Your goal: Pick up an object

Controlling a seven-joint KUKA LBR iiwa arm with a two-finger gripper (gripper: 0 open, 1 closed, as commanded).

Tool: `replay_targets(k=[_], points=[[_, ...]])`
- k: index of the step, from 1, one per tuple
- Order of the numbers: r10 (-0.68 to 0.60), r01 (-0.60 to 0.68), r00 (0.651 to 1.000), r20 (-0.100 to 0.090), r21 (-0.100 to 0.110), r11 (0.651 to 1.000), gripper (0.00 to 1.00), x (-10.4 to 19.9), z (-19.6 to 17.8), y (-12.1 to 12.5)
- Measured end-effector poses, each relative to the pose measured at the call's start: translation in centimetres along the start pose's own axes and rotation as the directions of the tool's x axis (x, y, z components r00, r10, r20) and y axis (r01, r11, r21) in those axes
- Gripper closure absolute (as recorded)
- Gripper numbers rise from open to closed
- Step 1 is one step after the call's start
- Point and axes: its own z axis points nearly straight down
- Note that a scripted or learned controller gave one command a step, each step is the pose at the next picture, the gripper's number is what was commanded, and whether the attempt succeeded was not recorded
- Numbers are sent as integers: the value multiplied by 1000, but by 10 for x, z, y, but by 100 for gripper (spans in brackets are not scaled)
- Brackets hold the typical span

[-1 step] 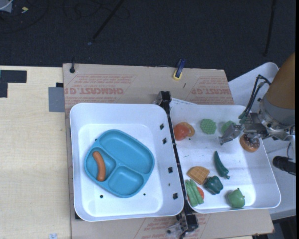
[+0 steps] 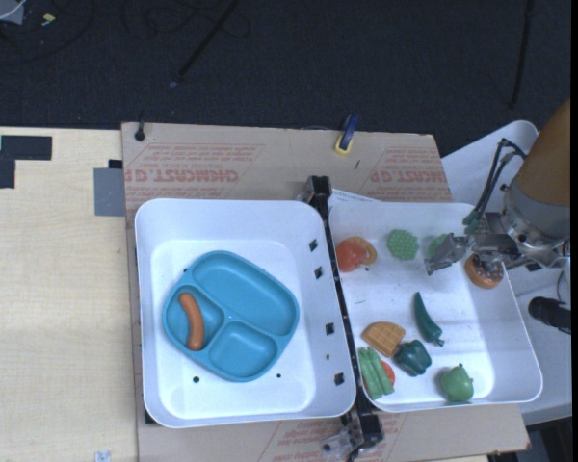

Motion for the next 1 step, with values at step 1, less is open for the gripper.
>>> replay_targets(k=[1], points=[[-1, 1, 1000, -2, 5, 1000, 0, 2, 64, 2]])
